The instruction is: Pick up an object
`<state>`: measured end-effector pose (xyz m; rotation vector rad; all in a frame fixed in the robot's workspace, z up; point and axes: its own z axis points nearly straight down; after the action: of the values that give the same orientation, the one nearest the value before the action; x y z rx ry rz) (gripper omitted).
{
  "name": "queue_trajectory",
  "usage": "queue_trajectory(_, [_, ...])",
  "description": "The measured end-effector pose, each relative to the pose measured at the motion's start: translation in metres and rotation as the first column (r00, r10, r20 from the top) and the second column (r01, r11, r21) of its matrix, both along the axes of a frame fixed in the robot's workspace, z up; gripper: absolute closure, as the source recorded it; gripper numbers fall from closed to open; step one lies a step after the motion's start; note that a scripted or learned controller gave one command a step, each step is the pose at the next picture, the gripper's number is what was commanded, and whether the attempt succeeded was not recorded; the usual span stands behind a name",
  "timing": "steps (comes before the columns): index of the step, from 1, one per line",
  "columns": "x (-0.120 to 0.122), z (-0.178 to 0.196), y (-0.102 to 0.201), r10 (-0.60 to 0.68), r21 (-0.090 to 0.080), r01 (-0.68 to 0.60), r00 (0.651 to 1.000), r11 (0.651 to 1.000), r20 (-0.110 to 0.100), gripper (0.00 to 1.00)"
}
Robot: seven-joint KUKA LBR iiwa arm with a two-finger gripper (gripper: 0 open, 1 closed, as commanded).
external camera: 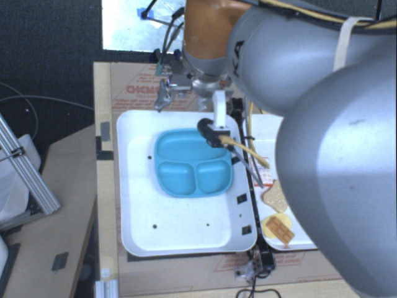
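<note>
The blue three-compartment plastic plate (pixel 193 169) lies near the gripper (pixel 163 98), at its five o'clock, long axis nine-to-three; I cannot tell whether the gripper is released or clenched.

In left bin (pixel 139 228), blue divided plate (pixel 193 166); gripper (pixel 162 99) at far rim.

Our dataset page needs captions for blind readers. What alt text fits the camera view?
A grey robot arm holds its gripper near the far rim of the left white bin, which holds a blue divided tray.
</note>
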<state>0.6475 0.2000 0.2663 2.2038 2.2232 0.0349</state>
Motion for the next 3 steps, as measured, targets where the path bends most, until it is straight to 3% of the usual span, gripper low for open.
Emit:
queue_trajectory(1, [-0.023, 0.104, 0.037, 0.001, 0.0, -0.001, 1.0, 1.0, -0.009, 0.0])
queue_trajectory(2, [-0.022, 0.107, 0.034, 0.002, -0.006, -0.002, 1.0, 1.0, -0.017, 1.0])
queue_trajectory(3, [-0.077, 0.127, -0.027, -0.012, -0.007, 0.012, 1.0, 1.0, -0.021, 1.0])
